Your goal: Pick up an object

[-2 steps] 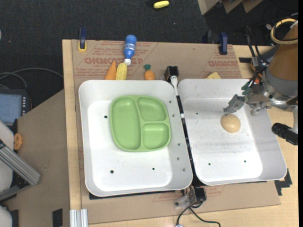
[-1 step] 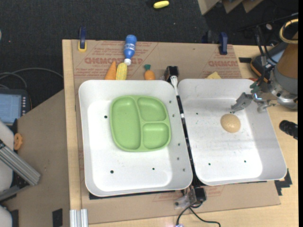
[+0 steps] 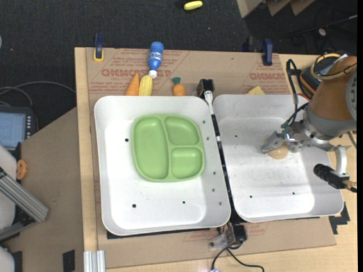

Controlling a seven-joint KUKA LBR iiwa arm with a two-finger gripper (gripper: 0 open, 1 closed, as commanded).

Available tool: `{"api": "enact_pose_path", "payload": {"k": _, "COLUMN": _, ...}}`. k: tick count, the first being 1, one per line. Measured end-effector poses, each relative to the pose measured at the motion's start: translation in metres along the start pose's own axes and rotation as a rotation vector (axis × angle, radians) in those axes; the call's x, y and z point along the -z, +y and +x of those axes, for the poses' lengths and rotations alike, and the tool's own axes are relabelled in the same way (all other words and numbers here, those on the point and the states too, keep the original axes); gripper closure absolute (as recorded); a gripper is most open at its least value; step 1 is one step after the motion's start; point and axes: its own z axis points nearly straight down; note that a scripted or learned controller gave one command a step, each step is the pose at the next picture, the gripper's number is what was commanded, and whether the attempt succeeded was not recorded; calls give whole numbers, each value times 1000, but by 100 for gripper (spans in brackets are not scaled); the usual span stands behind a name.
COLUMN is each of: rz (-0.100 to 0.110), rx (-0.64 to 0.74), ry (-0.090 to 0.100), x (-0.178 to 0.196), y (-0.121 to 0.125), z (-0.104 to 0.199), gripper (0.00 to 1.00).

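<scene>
Camera view: fixed above, looking down at a slant on both bins
Tabletop (image 3: 238,67): brown board carrying two shallow white bins side by side
Left bin (image 3: 113,169): holds a green divided plate (image 3: 168,147) near its middle
Right bin (image 3: 272,197): the arm reaches into it from the right
Tool (image 3: 277,145): low over the right bin's upper middle, pointing left; I cannot tell how wide it stands
Object (image 3: 278,152): a small tan, rounded thing on the right bin's floor, directly under the tool's tip and touching or almost touching it; whether it is gripped cannot be told
Behind the bins: a blue-capped bottle (image 3: 155,58), a corn cob (image 3: 146,85) and a small carrot (image 3: 178,88) on the tabletop
</scene>
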Motion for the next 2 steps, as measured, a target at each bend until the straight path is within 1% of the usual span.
{"api": "enact_pose_path", "payload": {"k": 1, "rz": -11, "rx": -1, "ry": -4, "x": 17, "y": 3, "z": -1, "gripper": 100}}
{"api": "enact_pose_path", "payload": {"k": 2, "rz": -35, "rx": 4, "ry": -15, "x": 16, "y": 42, "z": 50, "gripper": 100}}
